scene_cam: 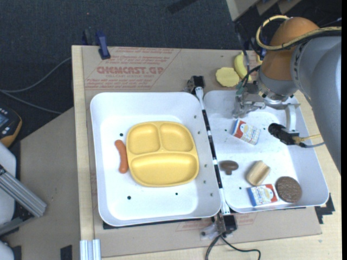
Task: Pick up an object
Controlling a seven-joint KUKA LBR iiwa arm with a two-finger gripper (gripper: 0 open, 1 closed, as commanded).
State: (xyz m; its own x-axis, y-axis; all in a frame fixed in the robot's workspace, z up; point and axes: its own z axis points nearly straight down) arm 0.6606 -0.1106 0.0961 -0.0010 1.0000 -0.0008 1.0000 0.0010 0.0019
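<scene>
Right bin (pixel 312 196), near edge: a small carton (pixel 262 194) lies flat, touching a round brown cookie (pixel 288 189) on its right. Just behind them, a tan bread roll (pixel 257 173) and a dark brown oval piece (pixel 228 167) near the divider. Mid-bin: a second small carton (pixel 245 131), tilted, lying apart from the rest.

Left bin (pixel 103 145): yellow divided plate (pixel 161 153) in the middle; an orange sausage (pixel 122 156) lies just beside its left edge.

Far end of right bin: gripper (pixel 245 105) low over the bin floor, just behind the tilted carton. Nothing seen between its tips; cannot tell whether the jaws are open or closed.

Beyond the bin, on the bench: two yellow objects (pixel 232 72).
</scene>
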